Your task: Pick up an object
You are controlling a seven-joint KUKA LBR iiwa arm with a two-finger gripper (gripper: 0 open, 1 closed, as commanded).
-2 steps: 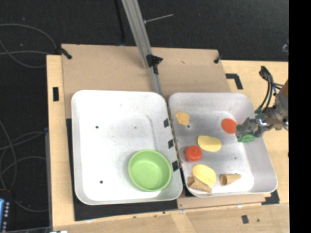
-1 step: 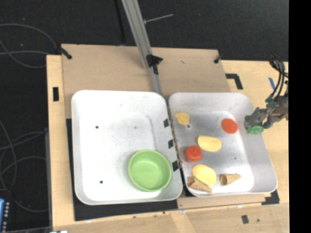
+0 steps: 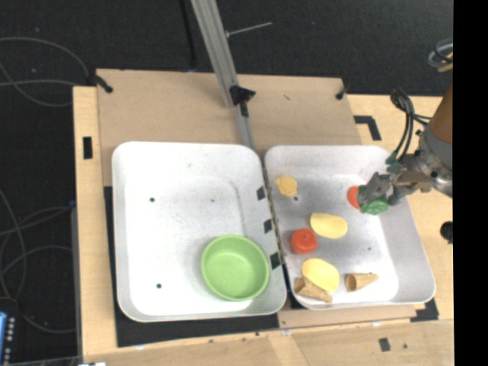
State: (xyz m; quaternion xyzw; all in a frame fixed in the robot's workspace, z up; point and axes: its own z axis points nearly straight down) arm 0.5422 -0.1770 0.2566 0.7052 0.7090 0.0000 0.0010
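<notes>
My gripper [image 3: 377, 191] hangs over the right side of the right bin [image 3: 404, 273], reaching in from the right. Directly under and beside it lie a small red object [image 3: 354, 197] and a green piece [image 3: 374, 207], which touch or overlap the gripper's tip. Whether either one is held cannot be told. Further left in the same bin are a small yellow-orange piece [image 3: 286, 185], a pale yellow oval [image 3: 329, 225], a red round object [image 3: 304, 241] and a second yellow oval [image 3: 320, 274].
Two tan cone-shaped pieces [image 3: 361, 281] [image 3: 310, 290] lie near the right bin's front wall. A green bowl [image 3: 235, 268] sits at the front right of the left bin [image 3: 152, 174]. A slanted metal pole [image 3: 217, 44] rises behind the bins.
</notes>
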